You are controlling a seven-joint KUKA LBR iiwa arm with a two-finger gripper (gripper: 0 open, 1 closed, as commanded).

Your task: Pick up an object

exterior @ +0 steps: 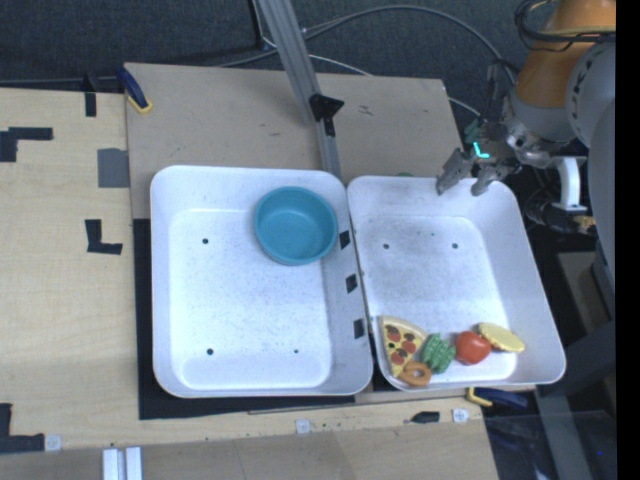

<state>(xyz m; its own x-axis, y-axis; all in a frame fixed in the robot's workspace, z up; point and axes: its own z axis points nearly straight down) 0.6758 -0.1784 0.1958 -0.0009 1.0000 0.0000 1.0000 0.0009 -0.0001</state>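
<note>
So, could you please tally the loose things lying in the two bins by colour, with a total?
Blue: 1, the bowl in the left bin
Red: 1, the tomato in the right bin
Green: 1, the leafy piece
Yellow: 1, the yellow piece
Mixed colours: 1, the pizza slice
Total: 5

Grey KUKA arm with orange band [565, 43] enters from the right edge, upper corner of view, wrist angled down and to the left. Dark two-finger gripper [460, 181] hangs at the wrist's end, small teal light on its body. Fingers [446, 176] spread apart, tips pointing down-left, nothing between them.
</note>
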